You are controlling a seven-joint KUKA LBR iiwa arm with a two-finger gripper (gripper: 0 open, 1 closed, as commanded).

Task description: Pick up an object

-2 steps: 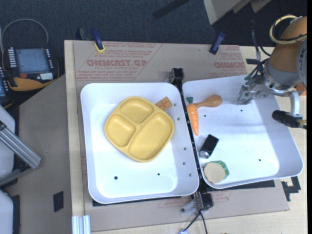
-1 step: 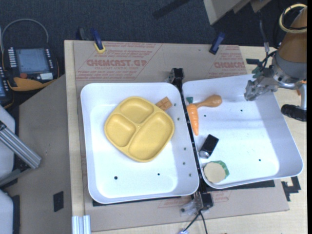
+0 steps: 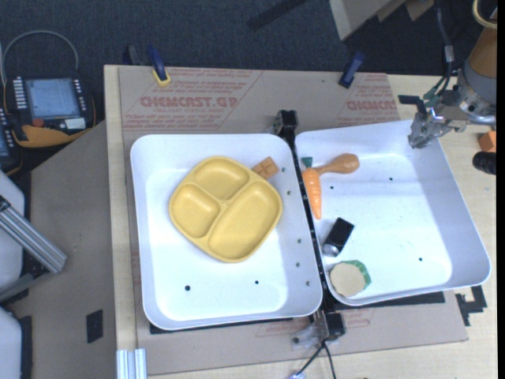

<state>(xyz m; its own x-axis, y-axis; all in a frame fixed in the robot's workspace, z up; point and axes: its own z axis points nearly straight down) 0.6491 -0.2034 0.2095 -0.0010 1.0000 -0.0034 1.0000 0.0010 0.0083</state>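
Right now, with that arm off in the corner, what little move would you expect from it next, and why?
Probably a short travel left and toward the camera: the gripper sits at the right bin's far right corner, while the carrot, wooden piece and black block lie along its left side.

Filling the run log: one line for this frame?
claw: over right bin far corner, holding nothing | carrot, black block, round lid: right bin, left side | yellow plate: left bin

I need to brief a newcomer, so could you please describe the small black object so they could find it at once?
Look in the right bin, along its left wall. The black block lies tilted there, below the carrot and above the round lid. It is the one dark, boxy item.
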